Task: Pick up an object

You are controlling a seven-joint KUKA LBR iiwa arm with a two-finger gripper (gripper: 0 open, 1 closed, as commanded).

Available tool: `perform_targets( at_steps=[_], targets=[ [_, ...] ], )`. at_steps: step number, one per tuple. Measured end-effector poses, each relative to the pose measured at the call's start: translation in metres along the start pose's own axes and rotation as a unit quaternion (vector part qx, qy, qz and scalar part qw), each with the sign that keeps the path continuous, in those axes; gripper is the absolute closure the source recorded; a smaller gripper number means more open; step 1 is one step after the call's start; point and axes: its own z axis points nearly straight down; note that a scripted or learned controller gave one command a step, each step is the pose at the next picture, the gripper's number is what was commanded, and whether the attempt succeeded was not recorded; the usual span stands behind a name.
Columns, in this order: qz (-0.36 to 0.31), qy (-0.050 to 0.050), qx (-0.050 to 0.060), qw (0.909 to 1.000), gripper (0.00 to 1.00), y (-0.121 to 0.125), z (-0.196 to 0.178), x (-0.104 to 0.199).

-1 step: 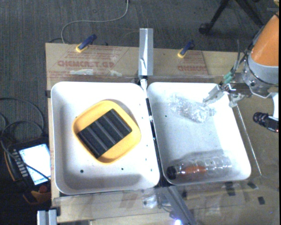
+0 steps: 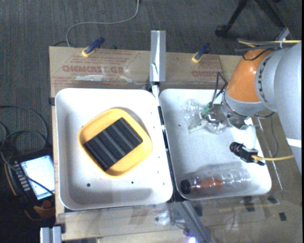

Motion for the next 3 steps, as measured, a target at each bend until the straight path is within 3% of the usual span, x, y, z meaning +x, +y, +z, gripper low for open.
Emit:
perform_targets(
  at_steps=[1, 2, 3],
  targets=[
    [-0.064, 0.005, 0.005, 0.9979, 0.0, 0.03, -0.003, -0.024],
    [-0.026, 0.004, 0.005, 0.9996, 0.0, 0.069, -0.03, -0.054],
    [0.016, 0.0, 0.0, 0.9999, 0.0, -0.029, -0.134, -0.059]
  ],
)
